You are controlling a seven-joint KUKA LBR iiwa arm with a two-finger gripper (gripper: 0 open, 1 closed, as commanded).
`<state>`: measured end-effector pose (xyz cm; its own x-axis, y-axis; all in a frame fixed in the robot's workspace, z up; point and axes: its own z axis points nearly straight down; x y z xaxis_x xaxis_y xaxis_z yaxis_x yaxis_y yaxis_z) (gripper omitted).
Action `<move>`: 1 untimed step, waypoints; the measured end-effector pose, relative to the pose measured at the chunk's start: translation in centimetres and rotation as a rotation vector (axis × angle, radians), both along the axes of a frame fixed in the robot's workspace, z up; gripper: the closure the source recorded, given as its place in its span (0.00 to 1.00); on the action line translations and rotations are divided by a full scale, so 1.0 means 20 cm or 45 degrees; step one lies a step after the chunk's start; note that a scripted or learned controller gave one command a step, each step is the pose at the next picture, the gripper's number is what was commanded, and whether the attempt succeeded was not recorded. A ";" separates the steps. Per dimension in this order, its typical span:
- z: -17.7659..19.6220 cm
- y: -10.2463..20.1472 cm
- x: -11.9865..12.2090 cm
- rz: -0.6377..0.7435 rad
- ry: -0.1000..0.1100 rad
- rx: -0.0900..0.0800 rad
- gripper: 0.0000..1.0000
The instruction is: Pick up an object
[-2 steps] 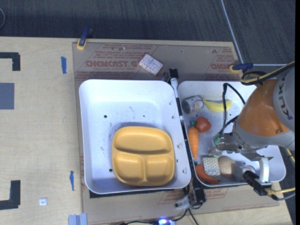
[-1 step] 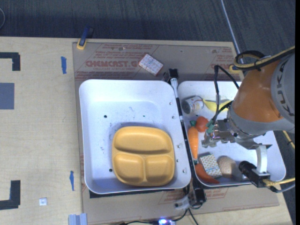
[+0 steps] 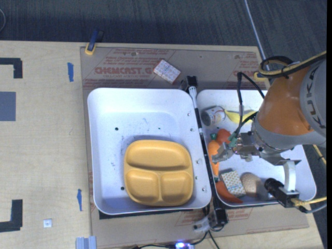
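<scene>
The right bin point(image 3: 307, 183) holds several small things. My gripper point(image 3: 226, 151) hangs low over its left side, reaching in from the right under the grey and orange arm. Just beyond it sit an orange ball point(image 3: 223, 135) and an orange piece point(image 3: 212, 148) close to the bin's left wall. Near the front lie a checked sponge-like block point(image 3: 232, 181), a tan rounded lump point(image 3: 249, 182) and a red-orange curved piece point(image 3: 226, 194). At the back rest a yellow banana-like thing point(image 3: 234, 116) and a grey cylinder point(image 3: 209, 117). I see nothing clearly held.
The left bin point(image 3: 104, 139) carries a large yellow divided tray point(image 3: 158, 171) in its front half. A small patterned card point(image 3: 166, 70) lies on the cardboard behind the bins. A black clip point(image 3: 191, 81) sits between the bins' back corners.
</scene>
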<state>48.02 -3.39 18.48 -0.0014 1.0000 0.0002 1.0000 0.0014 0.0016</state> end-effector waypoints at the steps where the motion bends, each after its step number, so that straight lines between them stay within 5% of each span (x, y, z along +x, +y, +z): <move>1: 0.00 0.00 0.00 0.000 0.000 0.000 0.00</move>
<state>48.02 -3.39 18.48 -0.0013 1.0000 0.0002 1.0000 0.0013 0.0015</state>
